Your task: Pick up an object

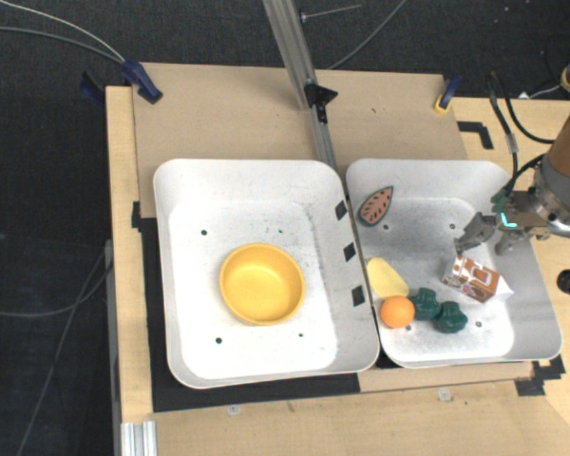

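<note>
white plastic forms both shallow bins on the bench, and the arm's gripper (486, 236) hangs over the right bin (427, 183), reaching in from the right edge. its two fingers look spread apart with nothing between them, though the view is small and this is a judgement. just below and to the near side of the fingertips lies a small brown-and-white packet (473, 278), tilted on the bin floor close to the right wall; it seems the likeliest target, since the gripper sits almost above it. nearer the camera, an orange ball (396, 312) touches a pale yellow piece (387, 277), and a dark green object (439, 312) lies just beside the ball. a reddish leaf-shaped item (375, 205) rests apart at the far left corner of that bin. the left bin (190, 207) carries a yellow bowl (260, 282) near its middle. open floor surrounds the packet on its far and left sides, so a straight descent looks feasible, but the sloping right wall leaves little room for the outer finger.
</note>
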`<action>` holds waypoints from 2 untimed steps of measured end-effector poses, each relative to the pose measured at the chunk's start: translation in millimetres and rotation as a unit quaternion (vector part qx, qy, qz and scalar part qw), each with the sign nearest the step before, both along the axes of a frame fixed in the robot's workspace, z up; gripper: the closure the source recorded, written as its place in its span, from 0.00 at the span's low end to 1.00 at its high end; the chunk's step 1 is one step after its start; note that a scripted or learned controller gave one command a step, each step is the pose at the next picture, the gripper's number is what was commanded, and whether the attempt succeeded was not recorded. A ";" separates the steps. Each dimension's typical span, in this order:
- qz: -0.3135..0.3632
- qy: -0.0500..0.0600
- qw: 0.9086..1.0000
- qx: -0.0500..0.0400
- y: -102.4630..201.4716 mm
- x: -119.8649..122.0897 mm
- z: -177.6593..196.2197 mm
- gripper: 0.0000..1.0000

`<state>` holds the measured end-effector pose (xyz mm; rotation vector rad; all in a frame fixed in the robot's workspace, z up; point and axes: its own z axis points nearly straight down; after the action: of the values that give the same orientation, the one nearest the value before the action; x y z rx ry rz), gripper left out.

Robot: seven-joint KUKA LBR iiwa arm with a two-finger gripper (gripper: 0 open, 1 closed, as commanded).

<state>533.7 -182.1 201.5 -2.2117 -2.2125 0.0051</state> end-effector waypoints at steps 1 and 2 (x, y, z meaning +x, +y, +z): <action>0.000 -0.003 1.000 -0.001 -0.2 1.2 2.5 0.00; -0.001 0.002 1.000 0.000 -1.6 -8.2 -57.7 0.00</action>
<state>525.6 -183.8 143.9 -2.2117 -2.2085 0.0078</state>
